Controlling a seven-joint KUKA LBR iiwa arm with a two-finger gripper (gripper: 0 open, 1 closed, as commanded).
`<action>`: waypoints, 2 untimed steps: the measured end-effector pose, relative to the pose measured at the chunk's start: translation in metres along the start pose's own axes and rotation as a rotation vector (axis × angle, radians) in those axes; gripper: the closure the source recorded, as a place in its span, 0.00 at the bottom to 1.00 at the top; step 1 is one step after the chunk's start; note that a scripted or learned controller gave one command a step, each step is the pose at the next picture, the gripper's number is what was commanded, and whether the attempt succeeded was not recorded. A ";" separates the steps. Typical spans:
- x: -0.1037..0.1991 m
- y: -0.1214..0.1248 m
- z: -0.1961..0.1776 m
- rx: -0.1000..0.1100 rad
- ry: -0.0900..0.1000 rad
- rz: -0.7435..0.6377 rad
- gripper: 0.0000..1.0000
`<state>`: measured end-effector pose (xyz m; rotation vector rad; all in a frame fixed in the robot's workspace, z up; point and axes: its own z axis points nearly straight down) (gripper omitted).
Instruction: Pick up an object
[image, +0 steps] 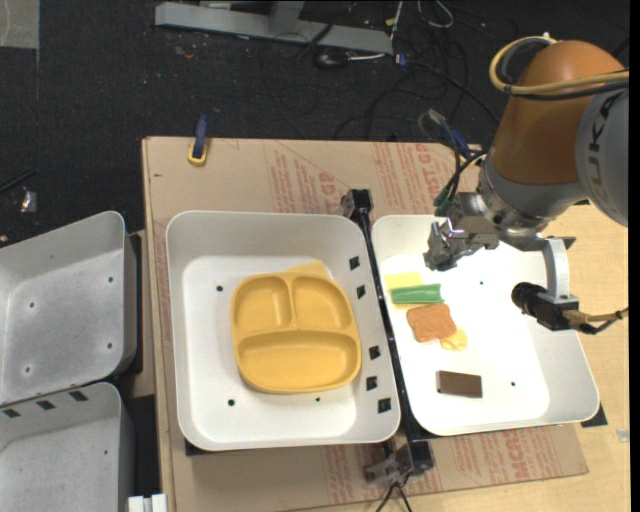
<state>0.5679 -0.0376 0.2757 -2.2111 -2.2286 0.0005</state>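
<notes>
Camera view: tool (441, 253), grip unclear, above four items; one yellow tray (296, 333).

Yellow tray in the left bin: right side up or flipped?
Right side up: the yellow tray shows its three recessed compartments facing the camera.

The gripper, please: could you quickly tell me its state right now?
Gripper: above the right bin, just over the green object; nothing visibly held, open or shut cannot be told.
</notes>
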 end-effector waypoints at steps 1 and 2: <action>0.054 0.004 0.002 -0.002 0.000 0.000 1.00; 0.108 -0.002 0.004 -0.001 0.000 0.000 1.00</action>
